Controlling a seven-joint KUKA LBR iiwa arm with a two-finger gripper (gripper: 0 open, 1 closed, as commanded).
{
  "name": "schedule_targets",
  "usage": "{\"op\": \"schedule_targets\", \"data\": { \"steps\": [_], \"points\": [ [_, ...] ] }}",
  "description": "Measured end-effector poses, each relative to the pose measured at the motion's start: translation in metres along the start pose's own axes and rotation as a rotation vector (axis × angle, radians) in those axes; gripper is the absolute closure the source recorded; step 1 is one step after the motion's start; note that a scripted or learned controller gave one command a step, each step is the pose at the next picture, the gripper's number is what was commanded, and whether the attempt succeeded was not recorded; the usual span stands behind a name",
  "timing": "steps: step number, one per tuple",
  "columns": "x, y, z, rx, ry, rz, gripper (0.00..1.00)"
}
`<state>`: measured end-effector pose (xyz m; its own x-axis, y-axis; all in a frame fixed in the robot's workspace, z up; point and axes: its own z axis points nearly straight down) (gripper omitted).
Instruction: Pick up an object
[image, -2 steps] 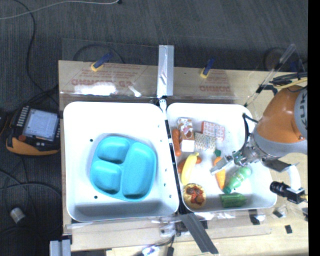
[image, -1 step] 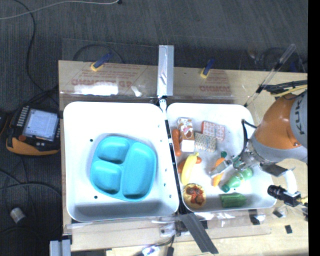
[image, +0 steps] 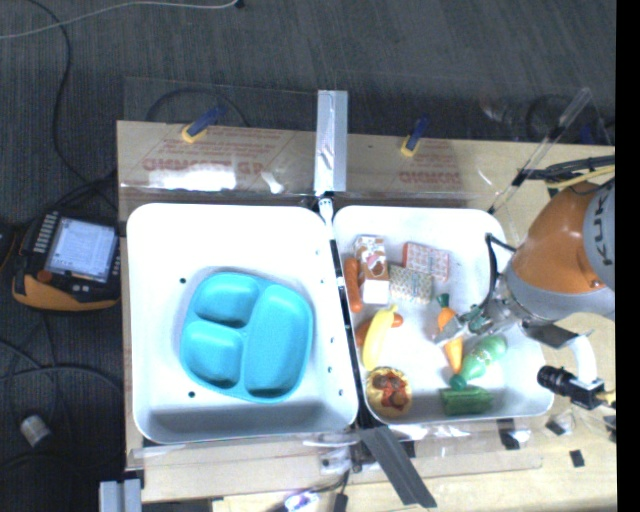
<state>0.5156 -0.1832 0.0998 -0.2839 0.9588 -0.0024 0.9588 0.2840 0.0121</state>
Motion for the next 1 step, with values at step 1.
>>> {"op": "schedule_targets", "data": {
  "steps": [1],
  "points": [
    [0.0698,0.1001,-0.0971,0.014,0.002,-0.044,1.00]
  ]
}}
